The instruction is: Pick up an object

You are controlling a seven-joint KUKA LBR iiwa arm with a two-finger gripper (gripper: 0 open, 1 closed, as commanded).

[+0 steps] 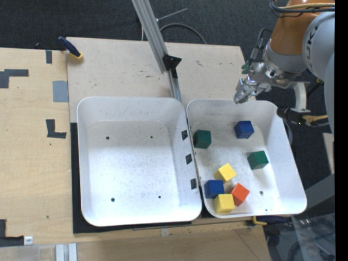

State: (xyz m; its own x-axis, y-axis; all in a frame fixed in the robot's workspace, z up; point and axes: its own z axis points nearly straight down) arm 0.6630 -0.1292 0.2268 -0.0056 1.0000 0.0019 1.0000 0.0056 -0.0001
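**Gripper above the right bin's far edge**

Nearest you, by the right bin's (283, 140) front rim, cluster a yellow cube (224, 203), orange cube (240, 192), blue cube (214, 187) and second yellow cube (226, 172). Farther back, two green cubes (258, 159) (202, 138) and another blue cube (244, 129) sit apart, with open floor around them. The gripper (241, 97) hangs over the far rim; you cannot tell its grip.
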